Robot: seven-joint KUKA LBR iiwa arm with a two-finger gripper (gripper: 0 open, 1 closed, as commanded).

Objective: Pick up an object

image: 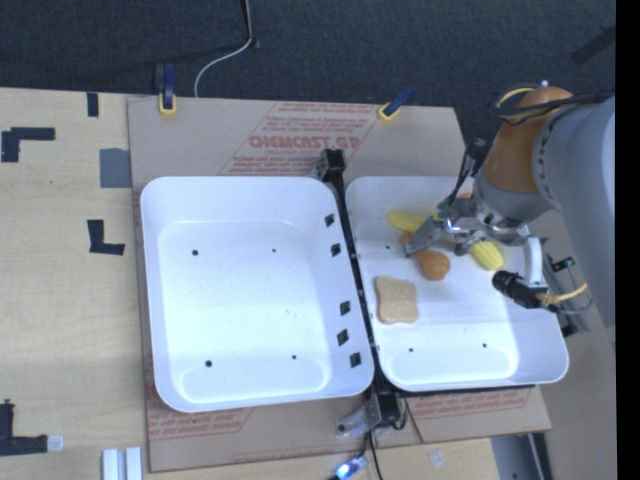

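Observation:
Several small food-like objects lie in the right bin (pixel 470 368). A yellow banana-shaped piece (pixel 402 220) rests near the bin's back left. An orange ball (pixel 433 265) sits just in front of it, and a tan bread slice (pixel 396 300) lies nearer the front. A yellow corn-like piece (pixel 487 256) lies to the right, partly under the arm. My gripper (pixel 432 237) hangs low in the right bin, between the banana piece and the orange ball, just above the ball. Nothing is visibly held.
The left bin (pixel 240 298) adjoins the right bin along a black divider (pixel 345 268). Both stand on a cardboard sheet (pixel 290 133) held by yellow and blue clamps. The grey arm with its orange band (pixel 520 153) covers the right bin's back right corner.

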